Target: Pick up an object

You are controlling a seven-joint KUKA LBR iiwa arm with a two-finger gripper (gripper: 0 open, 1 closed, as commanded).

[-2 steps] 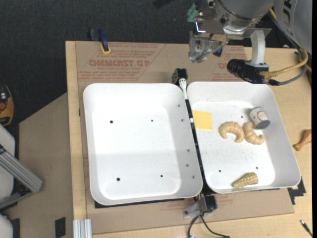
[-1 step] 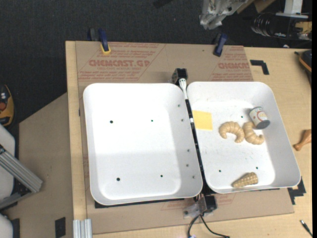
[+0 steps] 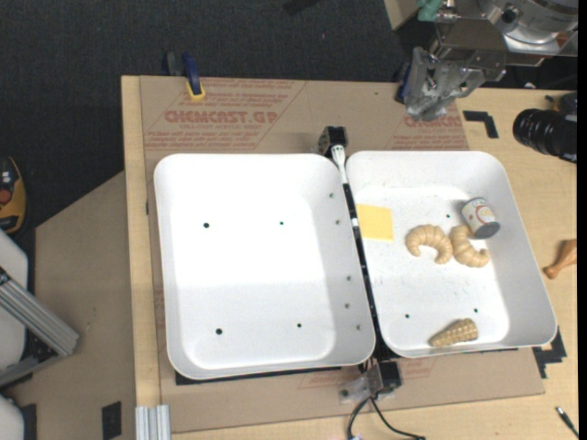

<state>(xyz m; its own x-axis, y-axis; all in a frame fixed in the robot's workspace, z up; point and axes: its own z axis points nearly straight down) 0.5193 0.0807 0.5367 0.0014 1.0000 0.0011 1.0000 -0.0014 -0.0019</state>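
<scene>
- Bench top is covered by a brown board (image 3: 275, 108) printed with red "CHEMCAST GP"; two white bins are set on it side by side.
- Claw (image 3: 431, 94) is seen at top right, hung over bare board just past the far rim of the right bin (image 3: 413, 287), not over the bin floor.
- Claw state: released or clenched cannot be told from this angle.
- All candidate items for the pick are found in the right bin, apart from the claw.
- Nearest item is a small grey can (image 3: 479, 217) with a white and red label, laid on its side towards the bin's far right corner.
- Two croissants are placed on the near side of the can: left croissant (image 3: 429, 240) and right croissant (image 3: 470, 251), end to end and touching or nearly so. The right one is just beside the can.
- Yellow square (image 3: 374, 221) is laid flat by the bin's left wall, near the left croissant but apart from it.
- Ribbed tan cone (image 3: 455, 334) is laid on its side by the near rim, well apart from the rest.
- Left bin (image 3: 243, 264): white floor is marked with four small dark dots.
- Black clip (image 3: 332, 141) is fitted at the far end of the seam between the bins.
- Blue and yellow clamp (image 3: 191, 79) is fixed at the board's far left edge.
</scene>
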